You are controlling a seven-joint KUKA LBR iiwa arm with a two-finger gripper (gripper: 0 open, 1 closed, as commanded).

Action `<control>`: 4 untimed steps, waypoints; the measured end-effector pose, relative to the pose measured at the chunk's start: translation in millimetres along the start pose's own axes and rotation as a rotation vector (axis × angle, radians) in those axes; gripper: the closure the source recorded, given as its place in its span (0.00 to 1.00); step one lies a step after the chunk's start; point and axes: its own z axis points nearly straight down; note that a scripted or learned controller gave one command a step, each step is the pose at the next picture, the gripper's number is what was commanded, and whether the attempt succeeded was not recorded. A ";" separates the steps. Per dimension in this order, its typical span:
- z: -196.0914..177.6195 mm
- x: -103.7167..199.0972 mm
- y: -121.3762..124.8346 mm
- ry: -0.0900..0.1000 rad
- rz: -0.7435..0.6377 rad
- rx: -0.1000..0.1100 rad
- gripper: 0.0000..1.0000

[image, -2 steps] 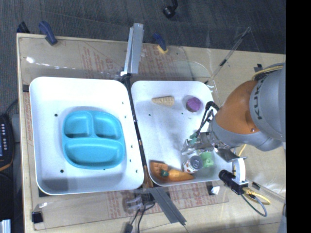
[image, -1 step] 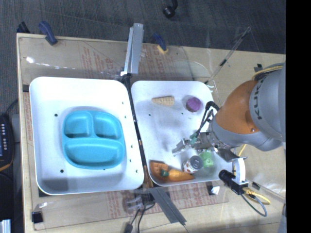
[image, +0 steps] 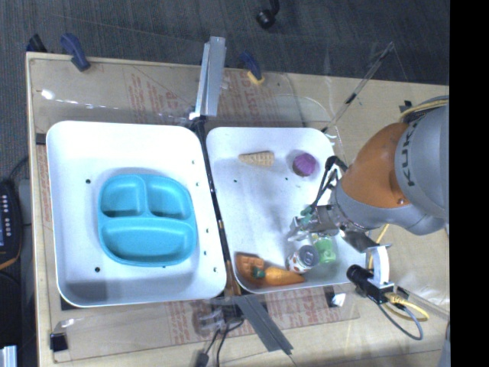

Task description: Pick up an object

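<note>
My gripper (image: 312,228) is low in the right bin (image: 229,205) over the small can (image: 304,258), though I cannot tell whether anything is grasped, so the lift remains.

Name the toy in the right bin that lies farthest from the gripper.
The tan cone-shaped toy near the far wall; the purple toy and orange carrot lie closer to the gripper.

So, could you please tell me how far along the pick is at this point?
Done: the claw has reached low into the right bin, just above the green item and small can. In hand: nothing visibly held. Left: grasping and lifting; carrot, purple ball and cone lie untouched.
</note>
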 end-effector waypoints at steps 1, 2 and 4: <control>0.0 0.0 0.0 0.000 -0.001 0.000 0.00; -9.6 0.3 1.5 -0.001 -0.005 -0.001 1.00; -63.0 -2.2 -5.6 0.005 0.024 0.005 0.00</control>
